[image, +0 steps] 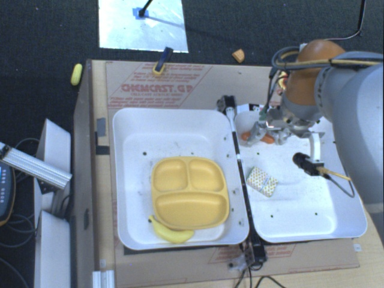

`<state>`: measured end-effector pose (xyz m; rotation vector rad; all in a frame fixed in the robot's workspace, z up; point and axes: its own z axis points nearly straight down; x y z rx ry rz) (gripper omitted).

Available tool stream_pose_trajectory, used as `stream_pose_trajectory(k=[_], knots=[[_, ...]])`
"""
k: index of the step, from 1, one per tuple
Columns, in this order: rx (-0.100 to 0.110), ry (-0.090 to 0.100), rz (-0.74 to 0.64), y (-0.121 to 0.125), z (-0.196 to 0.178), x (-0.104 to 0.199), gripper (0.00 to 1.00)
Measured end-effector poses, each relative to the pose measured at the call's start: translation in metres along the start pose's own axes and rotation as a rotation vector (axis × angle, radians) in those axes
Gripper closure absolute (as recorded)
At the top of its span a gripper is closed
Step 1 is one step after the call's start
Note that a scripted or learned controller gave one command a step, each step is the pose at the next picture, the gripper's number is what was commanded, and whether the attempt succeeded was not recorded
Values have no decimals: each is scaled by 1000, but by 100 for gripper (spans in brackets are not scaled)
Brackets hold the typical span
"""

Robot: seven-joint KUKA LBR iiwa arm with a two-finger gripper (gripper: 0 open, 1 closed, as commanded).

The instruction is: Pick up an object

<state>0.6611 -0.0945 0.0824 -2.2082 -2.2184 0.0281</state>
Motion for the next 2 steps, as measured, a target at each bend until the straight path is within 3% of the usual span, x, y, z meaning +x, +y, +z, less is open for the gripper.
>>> stream_pose_trajectory(k=[1,2], knots=[[-22,4,0,8,-3,8,0],[-25,4,-2,9,-14,8,100]])
